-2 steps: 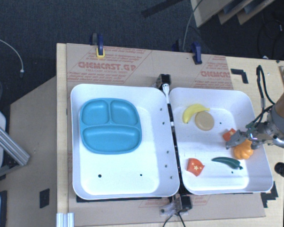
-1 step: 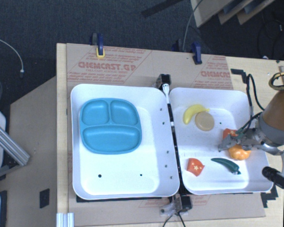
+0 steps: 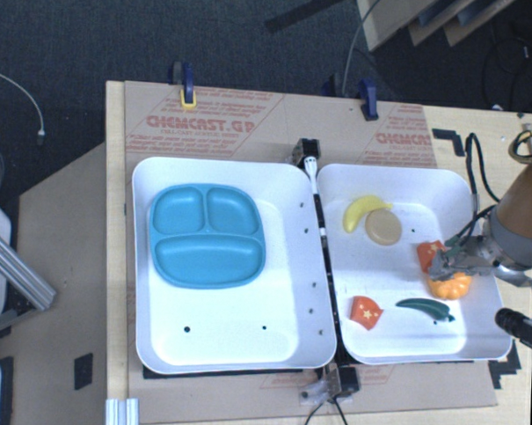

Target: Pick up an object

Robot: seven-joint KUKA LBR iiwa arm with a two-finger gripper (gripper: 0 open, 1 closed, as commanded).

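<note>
**Tool low over the orange and red pieces in the right-hand bin**

The tool sits at the right side of the right bin, reaching in from the right on the grey arm. Its dark tip is down among two objects, and whether it is spread or pressed together cannot be told from this angle; nothing can be seen clearly pinched in it.

Touching the tool on its near side is an orange rounded object. On its far-left side, also right against it, lies a red object. Which of these it might be gripping, if either, is not visible.

Nearer the camera than the tool, just below the orange object, a dark green pepper-like piece lies flat on the bin floor. To the tool's left and nearer, a small red wedge with a yellow mark rests apart from the others.

Farther from the camera and to the tool's left, a tan round disc lies touching a yellow banana.

Well to the tool's left, past the divider between the bins, the left bin holds a blue divided plate with three compartments, lying in its far half.

Both bins rest on the brown board of the bench, where two blue clamps grip the far edge.
</note>
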